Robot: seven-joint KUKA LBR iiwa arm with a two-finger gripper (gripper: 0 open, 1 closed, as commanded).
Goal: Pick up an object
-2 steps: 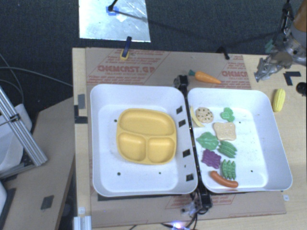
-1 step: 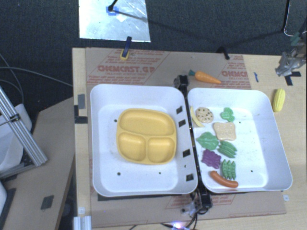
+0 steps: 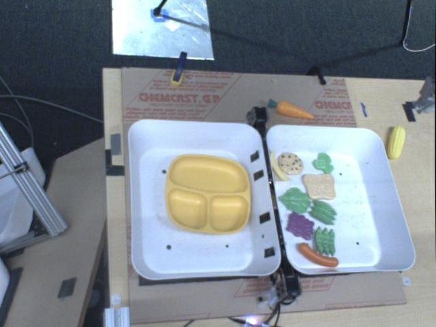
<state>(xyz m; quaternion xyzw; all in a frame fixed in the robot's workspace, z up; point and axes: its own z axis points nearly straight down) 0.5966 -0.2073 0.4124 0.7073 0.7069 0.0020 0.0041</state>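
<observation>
Gripper (image 3: 424, 101), as far as I can make out, is the grey piece at the far right edge, clear of both bins; apart or together, I cannot tell. Left bin (image 3: 146, 251) bears a yellow tray (image 3: 208, 193). Right bin (image 3: 368, 203) holds toy foods: bread slice (image 3: 319, 187), sausage (image 3: 317, 255), cookie (image 3: 289, 163).

Just a sliver of the grey arm (image 3: 427, 94) pokes in at the right edge, high up in the camera view. It slants down and to the left, pale grey and blurred, low over the surface. At its lower left end sits a small dark piece, which looks like the tip of the pincer (image 3: 410, 110), though it's too small and too soft to be sure. It hangs in the open, touching nothing, with nothing in its grasp.
</observation>
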